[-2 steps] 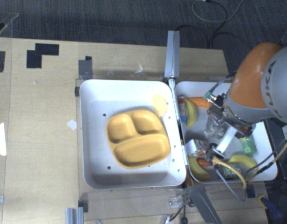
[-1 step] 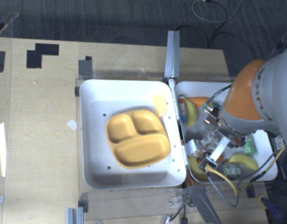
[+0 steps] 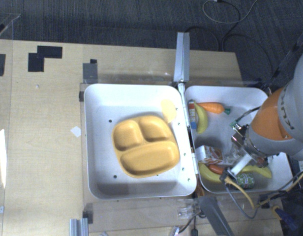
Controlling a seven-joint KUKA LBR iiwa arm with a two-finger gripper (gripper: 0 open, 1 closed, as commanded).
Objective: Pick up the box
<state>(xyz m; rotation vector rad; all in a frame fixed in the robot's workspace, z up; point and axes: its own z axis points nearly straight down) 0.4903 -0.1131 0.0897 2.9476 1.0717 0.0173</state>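
One banana (image 3: 208, 171) lies tight against the box (image 3: 209, 154) in the right bin (image 3: 250, 93), so the gripper (image 3: 235, 159), open or closed I cannot tell, may snag fruit instead.

You had two white bins, the left bin (image 3: 95, 141) and the right bin (image 3: 242, 96), on a pale wood table (image 3: 43, 132) marked with black patches (image 3: 45, 56). The sectioned tray (image 3: 144, 146) was mustard yellow. You could see an orange carrot (image 3: 210, 107) with a green tip, a yellow banana (image 3: 201, 120), and a small box (image 3: 209, 154) printed white and reddish brown. The arm (image 3: 296, 102) was grey with an orange band (image 3: 267, 123), and the floor (image 3: 117, 9) was dark grey.
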